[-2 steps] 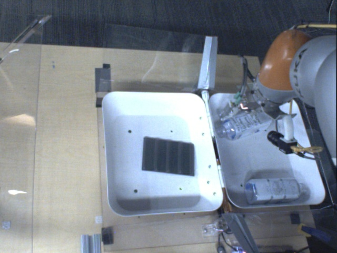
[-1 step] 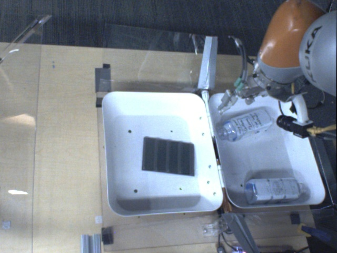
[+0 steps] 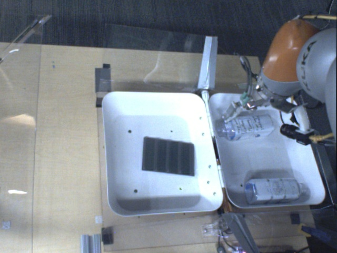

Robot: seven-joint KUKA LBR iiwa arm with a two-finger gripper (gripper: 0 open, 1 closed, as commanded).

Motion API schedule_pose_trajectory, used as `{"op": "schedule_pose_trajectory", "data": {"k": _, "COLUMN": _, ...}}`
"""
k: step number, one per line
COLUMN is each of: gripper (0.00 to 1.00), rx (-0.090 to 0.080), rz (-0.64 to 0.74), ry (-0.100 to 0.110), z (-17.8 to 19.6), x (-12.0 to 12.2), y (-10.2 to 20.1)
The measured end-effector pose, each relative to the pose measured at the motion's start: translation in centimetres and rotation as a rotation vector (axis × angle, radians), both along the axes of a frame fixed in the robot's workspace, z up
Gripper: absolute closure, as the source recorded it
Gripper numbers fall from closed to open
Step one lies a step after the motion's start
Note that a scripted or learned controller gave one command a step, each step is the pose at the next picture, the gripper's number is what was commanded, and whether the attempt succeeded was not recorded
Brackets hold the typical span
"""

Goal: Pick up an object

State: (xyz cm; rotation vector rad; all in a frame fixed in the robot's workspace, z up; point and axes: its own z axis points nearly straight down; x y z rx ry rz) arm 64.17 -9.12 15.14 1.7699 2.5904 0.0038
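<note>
- Clear plastic bottle (image 3: pixel 246 126) lies on its side at the far end of the right bin (image 3: pixel 316 186), under the arm.
- Pincer (image 3: pixel 247 101) sits at the bottle's upper edge, presumably lining up a grasp; its state I cannot tell.
- A 2nd bottle (image 3: pixel 274 190) lies near the front wall.

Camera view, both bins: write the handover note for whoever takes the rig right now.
Gripper: low over the far end of the right bin, at the upper plastic bottle. Whether it grips anything can't be told from this view.
Things: the upper bottle lies on its side under the gripper; a second bottle lies on its side at the near end of the same bin. A dark ribbed pad lies flat in the left bin.
Done: arm is at the upper bottle.
Left: confirm a grasp and lift.
</note>
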Motion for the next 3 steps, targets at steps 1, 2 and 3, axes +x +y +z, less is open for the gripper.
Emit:
{"op": "schedule_pose_trajectory", "data": {"k": 1, "gripper": 0.0, "rx": 0.0, "rz": 0.008, "ry": -0.004, "z": 5.4, "x": 0.5, "y": 0.2}}
{"op": "schedule_pose_trajectory", "data": {"k": 2, "gripper": 0.0, "rx": 0.0, "rz": 0.153, "ry": 0.0, "z": -4.0, "x": -1.2, "y": -1.9}}
{"op": "schedule_pose_trajectory", "data": {"k": 3, "gripper": 0.0, "rx": -0.001, "rz": 0.125, "ry": -0.008, "z": -6.2, "x": -6.5, "y": -1.7}}
